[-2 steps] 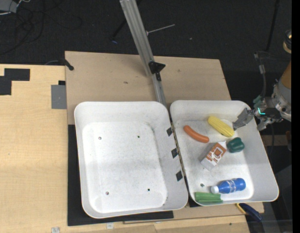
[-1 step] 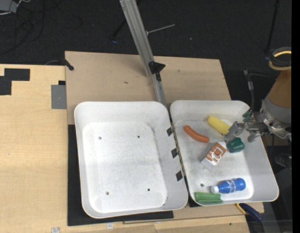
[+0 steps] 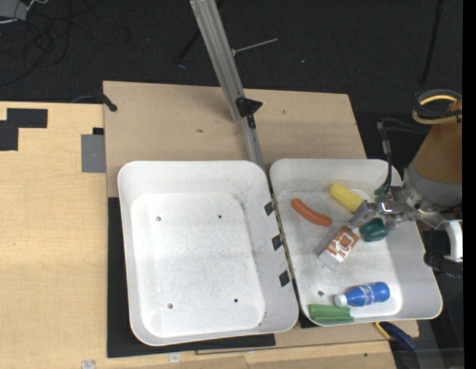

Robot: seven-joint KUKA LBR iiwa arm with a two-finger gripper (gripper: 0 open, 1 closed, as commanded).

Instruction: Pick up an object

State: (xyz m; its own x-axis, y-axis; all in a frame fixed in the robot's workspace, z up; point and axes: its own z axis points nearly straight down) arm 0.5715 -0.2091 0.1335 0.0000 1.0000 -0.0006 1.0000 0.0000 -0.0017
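At the right of the frame, we are watching the gripper (image 3: 376, 215) hovering over a dark green object (image 3: 373, 231) in the right bin (image 3: 422, 302), beside a small carton (image 3: 340, 245); we cannot tell how its jaws stand. Nothing is looking lifted yet. A corn cob (image 3: 346, 197), sausage (image 3: 311, 213) and blue bottle (image 3: 364, 294) are lying nearby, the left bin (image 3: 195, 252) resting on the wooden bench (image 3: 184, 125).
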